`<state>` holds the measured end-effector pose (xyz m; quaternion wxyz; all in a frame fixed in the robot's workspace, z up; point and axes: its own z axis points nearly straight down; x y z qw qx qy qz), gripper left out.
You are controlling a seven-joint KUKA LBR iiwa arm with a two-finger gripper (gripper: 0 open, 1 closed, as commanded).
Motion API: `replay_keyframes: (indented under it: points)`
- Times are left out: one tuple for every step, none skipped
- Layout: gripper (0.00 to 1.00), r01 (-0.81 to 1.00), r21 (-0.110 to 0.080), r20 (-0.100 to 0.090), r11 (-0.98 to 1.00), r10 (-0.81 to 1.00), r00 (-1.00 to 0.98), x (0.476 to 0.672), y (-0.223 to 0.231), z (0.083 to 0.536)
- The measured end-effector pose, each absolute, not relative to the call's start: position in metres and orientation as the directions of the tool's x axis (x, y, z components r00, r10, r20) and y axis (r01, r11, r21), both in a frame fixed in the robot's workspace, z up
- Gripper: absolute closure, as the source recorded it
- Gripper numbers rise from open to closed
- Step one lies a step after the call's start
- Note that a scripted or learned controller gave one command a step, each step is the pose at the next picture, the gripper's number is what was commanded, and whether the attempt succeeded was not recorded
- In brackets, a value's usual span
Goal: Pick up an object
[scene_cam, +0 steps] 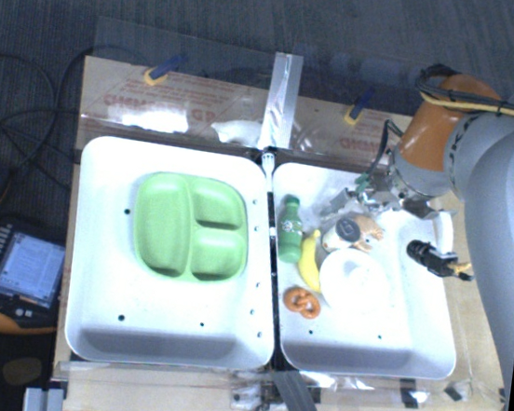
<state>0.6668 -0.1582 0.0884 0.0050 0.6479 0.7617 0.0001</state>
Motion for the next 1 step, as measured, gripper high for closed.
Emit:
replay_keyframes:
  points:
    - [1.00,0.987,0.009,-0.010,0.162,0.987,-0.162,0.6680,-0.1579,0.0999]
